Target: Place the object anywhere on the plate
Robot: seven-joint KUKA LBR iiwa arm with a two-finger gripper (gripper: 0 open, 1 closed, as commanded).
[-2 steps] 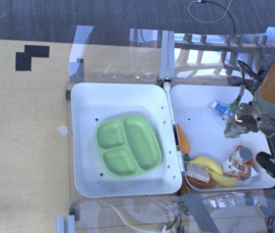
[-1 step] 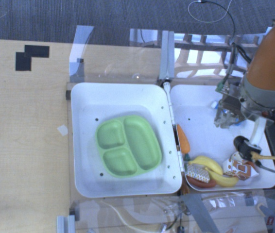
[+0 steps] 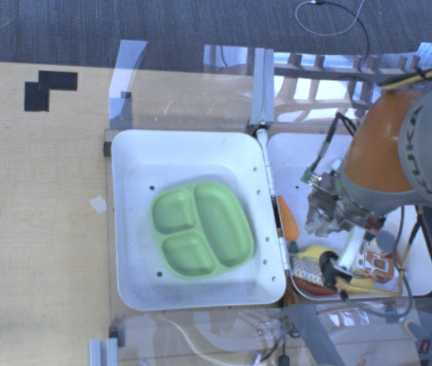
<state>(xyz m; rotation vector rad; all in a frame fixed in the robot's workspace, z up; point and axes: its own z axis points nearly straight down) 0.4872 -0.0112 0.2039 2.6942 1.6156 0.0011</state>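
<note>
- Green plastic plate (image 3: 201, 229), split into three wells, lies flat in the middle of the left bin (image 3: 136, 174). Nothing is in it, so the task is not done yet.
- The plate sits alone, with bare white floor on every side. I judge this gives a wide, easy target for a drop from above.
- The object to move must be one of the heap of small things (image 3: 315, 254) crowded at the near end of the right bin (image 3: 292, 166). Which one is meant I cannot tell.
- In that heap an orange piece (image 3: 287, 221) lies against the wall shared with the left bin. A yellow piece (image 3: 314, 252) lies just beside it, and a printed packet (image 3: 374, 264) further right.
- The gripper (image 3: 324, 218) hangs over the right bin, close above the heap, which suggests a pick is being tried. Whether it is spread or closed on anything I cannot tell.
- The heap is tight, so a neighbour could be nudged or come up with the pick.
- Both bins rest on a pale wooden bench (image 3: 40, 204) bearing black square marks (image 3: 48, 90).
- Behind the bench is dark grey carpet (image 3: 162, 14), with a thin cable (image 3: 330, 14) looped on it.
</note>
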